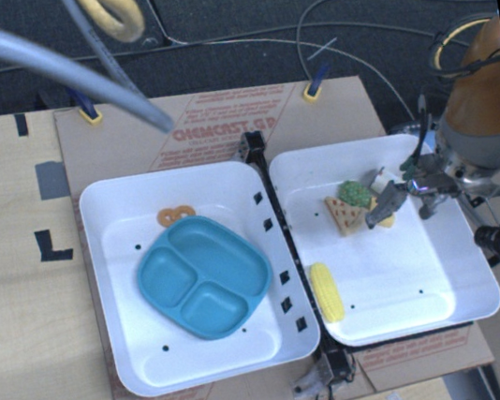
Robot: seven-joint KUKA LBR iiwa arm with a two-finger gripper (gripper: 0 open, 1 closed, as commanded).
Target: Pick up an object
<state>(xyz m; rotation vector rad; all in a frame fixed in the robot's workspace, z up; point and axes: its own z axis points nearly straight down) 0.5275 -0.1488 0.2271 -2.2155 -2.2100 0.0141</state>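
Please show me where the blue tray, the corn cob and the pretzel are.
blue tray (204, 278), camera view, on its central divider.
corn cob (326, 292), camera view, middle of the cob.
pretzel (175, 215), camera view, on its visible top.

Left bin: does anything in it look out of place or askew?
The blue divided plate lies turned at a slant to the left bin's walls. A small pretzel sits off the plate, by its upper edge. Nothing looks spilled or damaged.
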